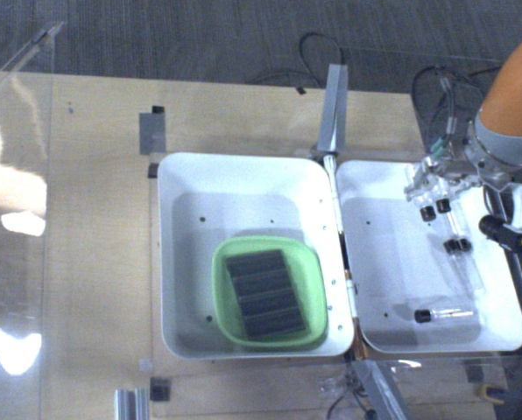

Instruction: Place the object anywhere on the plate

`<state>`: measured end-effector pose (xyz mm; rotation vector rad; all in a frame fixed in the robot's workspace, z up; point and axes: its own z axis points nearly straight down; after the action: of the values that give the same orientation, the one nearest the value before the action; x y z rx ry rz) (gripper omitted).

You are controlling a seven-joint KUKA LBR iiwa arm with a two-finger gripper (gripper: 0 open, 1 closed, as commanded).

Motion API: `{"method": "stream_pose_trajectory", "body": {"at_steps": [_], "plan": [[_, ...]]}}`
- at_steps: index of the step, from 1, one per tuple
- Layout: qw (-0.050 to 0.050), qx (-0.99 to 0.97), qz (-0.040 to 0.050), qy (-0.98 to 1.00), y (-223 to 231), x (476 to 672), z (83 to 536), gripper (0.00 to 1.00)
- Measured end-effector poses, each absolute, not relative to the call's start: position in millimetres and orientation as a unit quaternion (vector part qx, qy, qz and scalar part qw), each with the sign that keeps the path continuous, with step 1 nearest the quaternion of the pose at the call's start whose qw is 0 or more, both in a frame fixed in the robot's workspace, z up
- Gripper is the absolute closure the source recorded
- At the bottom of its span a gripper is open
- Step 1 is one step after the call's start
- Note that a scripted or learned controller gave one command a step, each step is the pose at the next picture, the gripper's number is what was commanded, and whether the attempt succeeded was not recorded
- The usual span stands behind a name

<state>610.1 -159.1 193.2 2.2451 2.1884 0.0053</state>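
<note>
A dark grey ridged block [263,296] lies flat on the light green plate [311,274], which sits in the near half of the left bin [182,234]. My gripper [434,206] hangs over the far right part of the right bin [375,261], well to the right of the plate and apart from the block. Nothing shows in its grasp. The grey arm with its orange band [515,86] comes in from the upper right.
A small clear tube-like piece with a black end [440,314] lies near the front of the right bin. Another clear piece with a black band [458,245] shows just below the gripper. A grey post [333,112] stands behind the seam between the bins.
</note>
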Motion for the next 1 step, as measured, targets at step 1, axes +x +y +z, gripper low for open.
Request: {"method": "stream_pose_trajectory", "body": {"at_steps": [1], "plan": [[0.002, 0.656, 0.0019, 0.754, -100.5, 553.2, 221.3, 1.00]]}}
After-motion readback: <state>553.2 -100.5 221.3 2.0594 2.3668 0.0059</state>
